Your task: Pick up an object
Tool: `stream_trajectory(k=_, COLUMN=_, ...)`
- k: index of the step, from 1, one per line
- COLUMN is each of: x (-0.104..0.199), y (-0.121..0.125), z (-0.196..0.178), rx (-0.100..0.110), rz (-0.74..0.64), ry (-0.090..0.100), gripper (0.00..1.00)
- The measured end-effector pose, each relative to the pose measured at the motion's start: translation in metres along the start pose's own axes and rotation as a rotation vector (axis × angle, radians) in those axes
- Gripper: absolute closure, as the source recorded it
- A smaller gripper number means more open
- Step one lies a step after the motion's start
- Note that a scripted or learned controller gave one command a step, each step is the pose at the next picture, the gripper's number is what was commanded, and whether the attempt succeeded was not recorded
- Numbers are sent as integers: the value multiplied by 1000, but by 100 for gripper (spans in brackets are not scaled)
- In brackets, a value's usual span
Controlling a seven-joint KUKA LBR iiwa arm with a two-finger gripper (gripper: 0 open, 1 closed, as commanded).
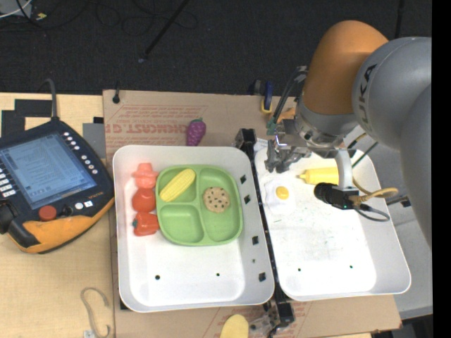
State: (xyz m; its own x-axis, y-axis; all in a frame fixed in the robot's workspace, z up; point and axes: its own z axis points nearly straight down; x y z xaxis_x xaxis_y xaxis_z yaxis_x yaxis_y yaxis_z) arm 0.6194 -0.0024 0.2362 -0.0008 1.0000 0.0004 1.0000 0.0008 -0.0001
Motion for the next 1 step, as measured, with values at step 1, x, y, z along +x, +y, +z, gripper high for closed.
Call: stream_trajectory(k=1, x=2, y=-6, z=20, rx=5, rz=2, ry=-1, gripper=100)
